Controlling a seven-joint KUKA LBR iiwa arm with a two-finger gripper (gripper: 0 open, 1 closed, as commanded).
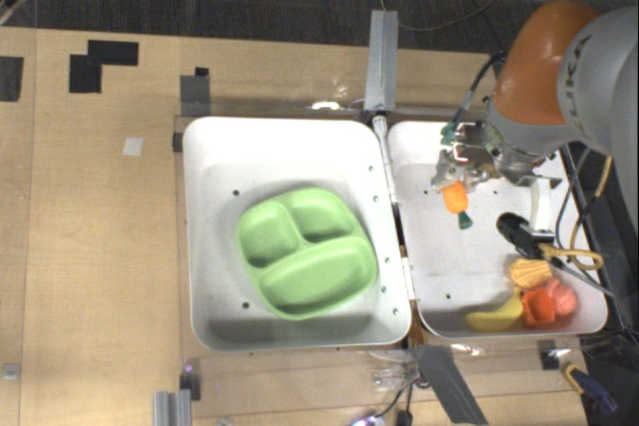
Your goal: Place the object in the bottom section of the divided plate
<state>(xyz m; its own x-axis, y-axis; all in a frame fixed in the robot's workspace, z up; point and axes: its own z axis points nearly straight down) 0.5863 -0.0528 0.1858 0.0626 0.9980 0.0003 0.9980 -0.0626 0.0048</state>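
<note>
- Overhead, the grey arm (599,65), with its orange band (544,65), reaches in from the right over the right bin (429,264).
- Its pincer (457,182) hangs above the upper part of that bin, closed narrowly on the orange end of a small toy carrot (455,200).
- The carrot's green tip points down and slightly to the right, and it hangs over the bare white floor of the bin.
- Across the divider between the bins, a green divided plate (371,254) lies tilted near the middle of the left bin (215,175).
- The plate has two smaller compartments at the top, while its bottom section (315,276) is the largest of the three and lies well apart from the carrot.
- Three other toys are clustered in the right bin's lower right corner: a yellow banana (494,318) against the near wall, a red piece (549,302) just beside it, and a yellow ribbed piece (529,271) touching the red one from above.
- Both bins sit side by side on a pale wooden surface (90,244).
</note>
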